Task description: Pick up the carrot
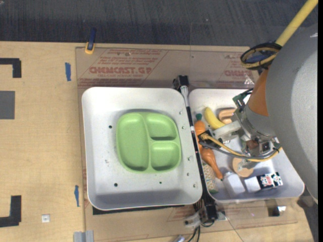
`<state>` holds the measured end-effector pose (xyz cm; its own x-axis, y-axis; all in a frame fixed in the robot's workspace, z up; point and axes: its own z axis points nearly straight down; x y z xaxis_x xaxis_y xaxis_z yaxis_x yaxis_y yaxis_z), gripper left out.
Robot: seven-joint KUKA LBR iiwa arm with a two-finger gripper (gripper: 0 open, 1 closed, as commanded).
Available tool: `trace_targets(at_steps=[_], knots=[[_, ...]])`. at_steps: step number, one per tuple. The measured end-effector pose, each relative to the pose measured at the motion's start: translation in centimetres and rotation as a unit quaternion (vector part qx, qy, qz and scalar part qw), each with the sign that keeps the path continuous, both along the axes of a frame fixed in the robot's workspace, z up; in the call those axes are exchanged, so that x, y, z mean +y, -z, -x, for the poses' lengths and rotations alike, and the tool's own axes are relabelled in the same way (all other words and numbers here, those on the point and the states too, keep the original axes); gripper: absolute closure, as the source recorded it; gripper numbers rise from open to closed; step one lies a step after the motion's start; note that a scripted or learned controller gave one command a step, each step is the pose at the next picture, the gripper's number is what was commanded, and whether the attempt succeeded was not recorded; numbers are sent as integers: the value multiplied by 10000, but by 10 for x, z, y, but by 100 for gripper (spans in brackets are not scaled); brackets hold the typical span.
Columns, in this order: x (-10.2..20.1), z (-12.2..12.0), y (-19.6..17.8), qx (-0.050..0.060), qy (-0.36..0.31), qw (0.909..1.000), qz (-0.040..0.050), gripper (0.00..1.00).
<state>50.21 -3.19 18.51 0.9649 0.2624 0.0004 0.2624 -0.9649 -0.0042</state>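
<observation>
Over the right bin (295,183), low above its clutter, sits the hand (251,146), a tangle of metal, yellow cable and grey bracket at the end of the grey arm (298,95) with its orange band (260,99). From where I stand I cannot tell what state the hand is in; the wrist covers its tip. Just to its left lies a yellow banana (213,118), near the bin's top. Along the bin's left wall runs the carrot (210,158), orange, slanting down toward the bin's near edge, close beside the hand but apart from it as far as I can see. A small black and white box (269,180) rests near the lower right corner. Beside this bin, the left bin (101,185) holds a green plate (149,141) with 3 compartments. Both bins stand on the desk (35,135).
</observation>
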Motion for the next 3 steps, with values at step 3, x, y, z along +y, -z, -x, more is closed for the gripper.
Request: trace_targets(at_steps=[3], knots=[[81,4,-21,62,-209,9998,10,0]])
